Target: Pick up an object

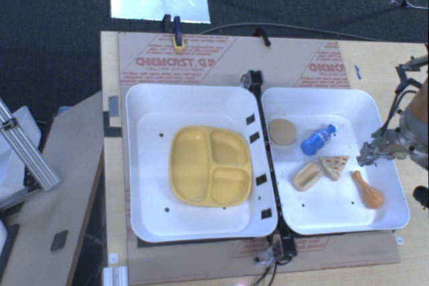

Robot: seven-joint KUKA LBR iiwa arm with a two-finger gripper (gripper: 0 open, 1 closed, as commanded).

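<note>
On the tabletop (114, 164) two white bins sit side by side, touching along a dark seam.

The left bin (144, 144) holds a yellow plate (210, 166) with three compartments, lying flat near the bin's middle, apart from every wall.

The right bin (375, 117) holds five small things. A tan disc (282, 132) lies at about ten o'clock from the bin's centre, close to the seam. A blue bottle (317, 140) lies on its side just at three o'clock of the disc, its cap pointing toward one o'clock. Below it, a tan bun (308, 176) lies at about seven o'clock from the centre, tilted. A waffle wedge (334, 166) touches the bun's three o'clock end. An orange drumstick (368, 191) lies at about four o'clock from the centre, near the right wall, its thick end toward five o'clock.

The hand (371, 155) reaches in over the right bin's three o'clock edge, just at twelve o'clock of the drumstick and beside the wedge. Nothing shows between its tips; whether it is released or clenched, I cannot tell.
</note>
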